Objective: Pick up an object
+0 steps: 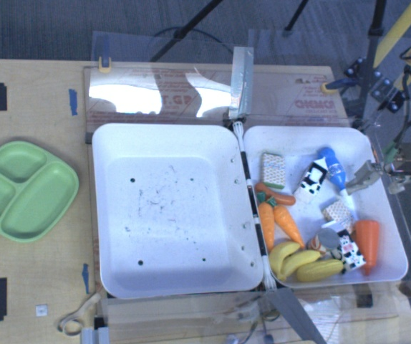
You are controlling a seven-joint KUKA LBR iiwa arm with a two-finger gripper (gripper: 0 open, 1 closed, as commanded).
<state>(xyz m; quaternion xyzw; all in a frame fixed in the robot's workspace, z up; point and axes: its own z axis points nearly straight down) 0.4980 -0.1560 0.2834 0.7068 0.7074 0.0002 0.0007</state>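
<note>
A: How far along are you?
B: Nothing is lifted yet. Your end effector (pixel 359 178) sits at the right bin's (pixel 395 267) far edge; I cannot tell its state. The bananas (pixel 302 260) and 2 carrots (pixel 281 221) lie untouched.

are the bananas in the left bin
No, the bananas lie at the near edge of the right bin, beside the carrots, not in the left bin.
</note>
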